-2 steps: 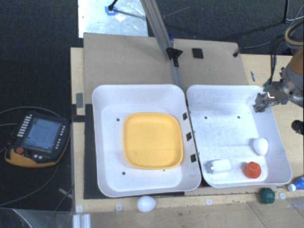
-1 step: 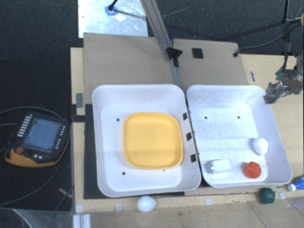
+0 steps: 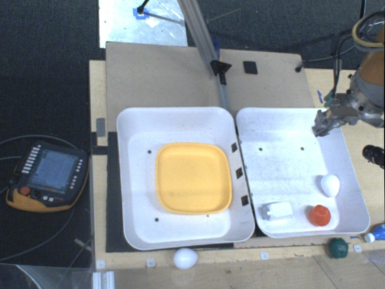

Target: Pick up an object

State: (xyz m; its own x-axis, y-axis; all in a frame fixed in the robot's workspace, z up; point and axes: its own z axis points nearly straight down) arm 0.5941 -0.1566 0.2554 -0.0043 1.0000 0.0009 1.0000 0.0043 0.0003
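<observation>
The right bin (image 3: 289, 131) holds three small objects near its front: a white egg-shaped object (image 3: 329, 185), a red round object (image 3: 319, 215) and a white rectangular block (image 3: 276, 210). The left bin (image 3: 135, 131) carries a yellow square plate (image 3: 194, 177). My gripper (image 3: 323, 125) hangs over the back right corner of the right bin, well away from the three objects. Nothing shows between its fingers.
A white egg-like object (image 3: 185, 258) lies on the bench in front of the left bin. A dark green ball (image 3: 337, 247) sits in front of the right bin's corner. A teach pendant (image 3: 47, 174) rests on the floor at the left. A metal pole (image 3: 201, 35) slants across the back.
</observation>
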